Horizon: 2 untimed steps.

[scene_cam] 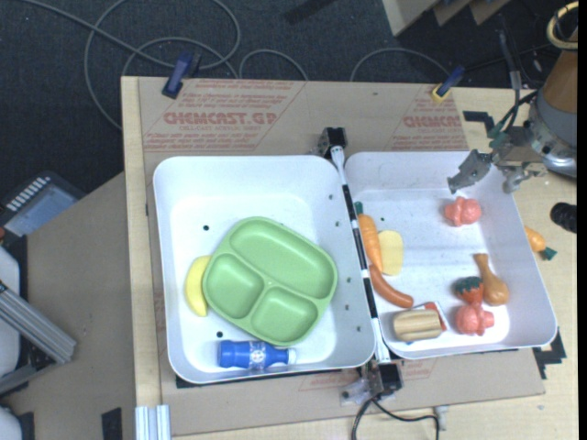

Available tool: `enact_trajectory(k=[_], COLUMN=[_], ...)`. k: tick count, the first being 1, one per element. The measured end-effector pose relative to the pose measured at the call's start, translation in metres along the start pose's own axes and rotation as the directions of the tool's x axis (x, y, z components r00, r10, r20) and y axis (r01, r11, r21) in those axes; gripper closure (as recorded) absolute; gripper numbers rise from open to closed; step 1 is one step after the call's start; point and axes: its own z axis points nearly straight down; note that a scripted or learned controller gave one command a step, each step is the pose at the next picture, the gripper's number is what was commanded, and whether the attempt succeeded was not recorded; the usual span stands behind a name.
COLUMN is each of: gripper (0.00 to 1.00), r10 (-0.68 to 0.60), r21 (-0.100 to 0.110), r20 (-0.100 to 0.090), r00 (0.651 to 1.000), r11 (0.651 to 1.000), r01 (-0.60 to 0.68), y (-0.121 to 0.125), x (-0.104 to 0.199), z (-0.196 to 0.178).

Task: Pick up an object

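Brown board covers the surface [275,108] under two white bins. Near the right bin's [404,177] far right corner the gripper [479,174] hangs, whether open or closed I cannot tell, just above a pink toy [462,212]. A carrot [369,239], sausage [390,289] and sandwich [417,324] crowd its left edge. The left bin [183,191] carries a green tray [268,280].

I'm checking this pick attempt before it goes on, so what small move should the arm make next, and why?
Probably a short descent toward the pink toy. The gripper hangs just above it at the far side of the right bin, nothing shows between its fingers, and that toy lies apart from the others, so it looks like the nearest and least crowded target.
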Motion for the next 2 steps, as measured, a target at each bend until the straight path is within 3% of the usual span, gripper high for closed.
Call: enact_trajectory(k=[1, 2], gripper=[0.0, 0.0], r10=[0.0, 0.0], r21=[-0.002, 0.002], r20=[0.002, -0.001], r00=[1.0, 1.0], r11=[1.0, 1.0], r01=[0.0, 0.0], y=[0.039, 0.038], x=[-0.047, -0.047], z=[0.021, 0.102])
